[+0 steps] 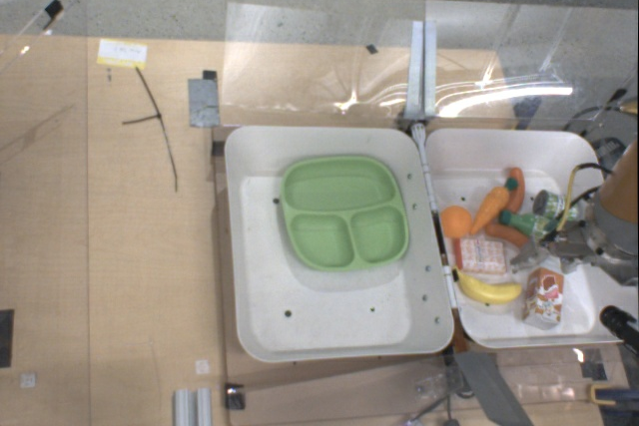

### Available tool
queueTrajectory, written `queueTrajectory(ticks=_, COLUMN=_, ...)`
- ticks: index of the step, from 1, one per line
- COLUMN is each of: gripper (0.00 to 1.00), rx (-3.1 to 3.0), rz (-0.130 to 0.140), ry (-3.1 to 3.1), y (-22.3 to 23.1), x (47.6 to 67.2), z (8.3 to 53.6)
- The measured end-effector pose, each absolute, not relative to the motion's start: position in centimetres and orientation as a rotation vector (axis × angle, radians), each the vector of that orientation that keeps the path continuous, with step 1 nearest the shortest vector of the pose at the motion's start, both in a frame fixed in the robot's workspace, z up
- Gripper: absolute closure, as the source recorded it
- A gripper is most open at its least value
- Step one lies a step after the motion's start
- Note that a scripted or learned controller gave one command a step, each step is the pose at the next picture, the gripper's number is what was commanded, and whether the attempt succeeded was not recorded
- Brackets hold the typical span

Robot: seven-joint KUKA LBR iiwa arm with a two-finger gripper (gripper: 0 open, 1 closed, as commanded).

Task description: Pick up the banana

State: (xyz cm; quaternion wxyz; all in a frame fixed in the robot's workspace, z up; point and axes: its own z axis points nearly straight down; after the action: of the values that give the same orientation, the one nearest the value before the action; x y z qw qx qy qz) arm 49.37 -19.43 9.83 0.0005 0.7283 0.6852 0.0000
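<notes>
Gripper (pixel 539 252) hovers in the right bin (grip state unclear); banana (pixel 488 290) lies just left, below it.

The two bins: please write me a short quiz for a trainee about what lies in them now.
1. True or false: the banana lies in the right bin.
2. Multiple choice: what sits in the left bin? A) a green plate B) a carton C) a carrot
3. Fill in: the gripper is over the ____ bin.

Key:
1. True. It lies near the front edge, beside the carton and just in front of the snack pack.
2. A. The green plate has three compartments; the carrot lies in the other bin.
3. right. It is above and to the right of the banana, with no banana between its fingers.
</notes>
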Motion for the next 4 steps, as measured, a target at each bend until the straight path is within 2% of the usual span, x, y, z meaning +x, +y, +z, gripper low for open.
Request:
queueTrajectory(ticks=1, gripper=0.0, rx=2.295, rz=0.004, ry=2.138, y=-13.6, x=46.4, z=9.2)
queueTrajectory(ticks=2, gripper=0.0, rx=2.763, rz=0.003, ry=1.49, y=-18.2, x=45.8, z=9.1)
queueTrajectory(ticks=3, gripper=0.0, rx=3.035, rz=0.006, ry=0.803, y=-16.4, x=48.0, z=24.5)
queueTrajectory(ticks=4, gripper=0.0, rx=3.084, rz=0.013, ry=0.589, y=-12.9, x=46.1, z=12.7)
